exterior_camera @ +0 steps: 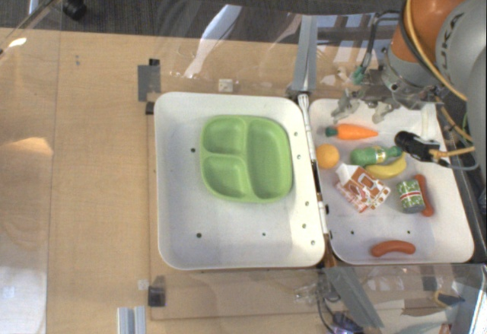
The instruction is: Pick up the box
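Pincer (364, 100) hangs over the far edge of the right bin (456, 237), just above the carrot (355, 132); its metal parts blur together, so I cannot tell how it is set, and nothing shows held in it. By my judgement the task stands at the approach. The box (363, 189), red and white, lies tilted near the bin's middle, beside the orange (328, 156) and below the banana (387, 167). It sits nearer than the pincer, which must next come toward it and descend.

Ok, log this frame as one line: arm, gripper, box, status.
arm: over right bin's far edge | gripper: above carrot, nothing between fingers | box: in right bin, untouched | status: not picked
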